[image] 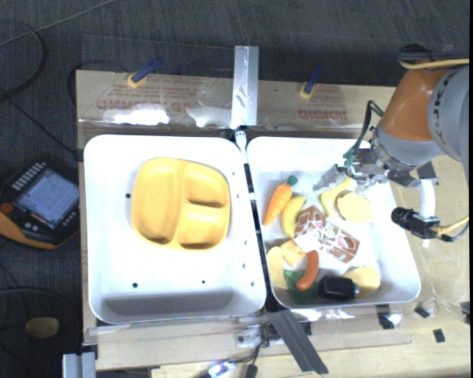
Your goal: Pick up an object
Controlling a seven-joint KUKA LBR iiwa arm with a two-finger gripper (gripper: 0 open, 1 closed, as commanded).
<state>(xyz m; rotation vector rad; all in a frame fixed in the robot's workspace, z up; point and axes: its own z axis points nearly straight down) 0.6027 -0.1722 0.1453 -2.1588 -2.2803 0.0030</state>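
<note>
The right bin (pixel 394 246) holds a heap of toy food: an orange carrot (pixel 277 200), a yellow banana (pixel 292 215), a pale yellow round piece (pixel 355 208), a red-and-white patterned packet (pixel 327 237), a red chili (pixel 308 271), a black object (pixel 336 288) and yellowish chunks (pixel 365 277). My gripper (pixel 340 176) hangs low over the upper middle of this bin, just above the pale round piece and right of the carrot. Nothing shows between its fingers.
The left bin (pixel 110 282) holds a yellow compartment tray (pixel 180 202). A metal divider post (pixel 245 85) stands at the back between the bins. A handheld device (pixel 39 199) lies on the floor at left. The arm's orange band (pixel 414 105) is at the upper right.
</note>
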